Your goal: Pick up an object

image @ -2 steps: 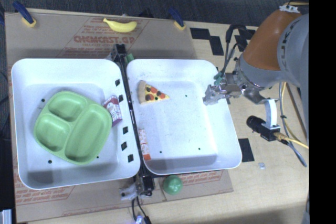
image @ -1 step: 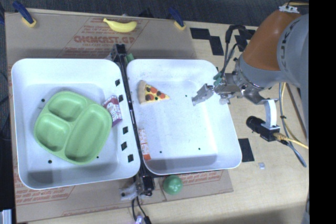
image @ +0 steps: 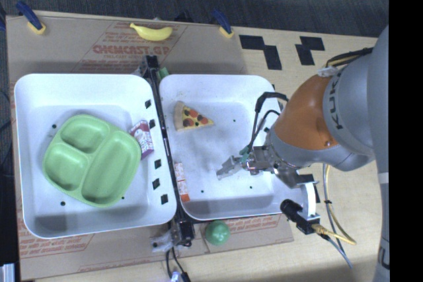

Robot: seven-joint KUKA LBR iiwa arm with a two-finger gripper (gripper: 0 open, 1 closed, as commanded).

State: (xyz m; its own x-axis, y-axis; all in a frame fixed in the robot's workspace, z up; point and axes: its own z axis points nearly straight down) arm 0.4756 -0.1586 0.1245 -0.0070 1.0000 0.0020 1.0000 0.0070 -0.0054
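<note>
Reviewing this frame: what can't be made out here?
- Gripper jaws: too small and blurred in the camera view to tell open from shut, or whether anything is held.
- Packet: partly tucked behind the green tray; print unreadable.
- Right bin floor beneath the arm: hidden.

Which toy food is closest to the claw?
The pizza slice, lying in the same right bin as the claw. The banana and the green ball sit outside the bins.
</note>
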